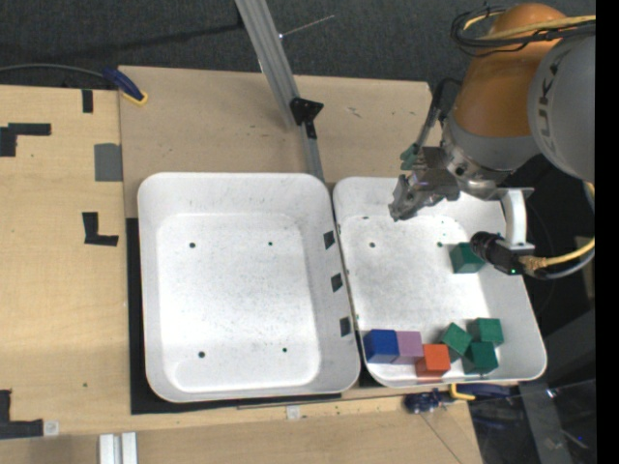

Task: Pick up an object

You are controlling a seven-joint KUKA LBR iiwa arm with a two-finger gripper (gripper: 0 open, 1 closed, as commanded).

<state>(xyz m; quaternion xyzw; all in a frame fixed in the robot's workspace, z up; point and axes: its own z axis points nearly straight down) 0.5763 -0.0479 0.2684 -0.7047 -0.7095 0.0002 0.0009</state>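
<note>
Starting at the left, you are looking at the bench (58,288), bare wood with a few dark tape marks, and then the left bin (155,259), sitting beside its twin. A metal rail (276,61) is slanting down toward the seam between the two.

Moving right, you are coming to the right bin (537,346), which is holding every candidate. Along its near edge a blue block (381,344), a purple block (409,344) and an orange block (435,358) are lying in a tight row, touching or nearly so, with three green blocks (472,341) crowding just beside them. A lone green block (465,257) is sitting well apart, near the right wall.

The claw (408,201) is hanging over the far end of the right bin, with nothing between its fingers; whether they are spread or pinched you cannot tell from here.

You are likely dealing with small, light, rigid cubes, not fragile but probably smooth enough to slip. The lone green one looks the easiest target: take it across two flat opposite faces, since the clustered blocks are leaving little room for fingers.
</note>
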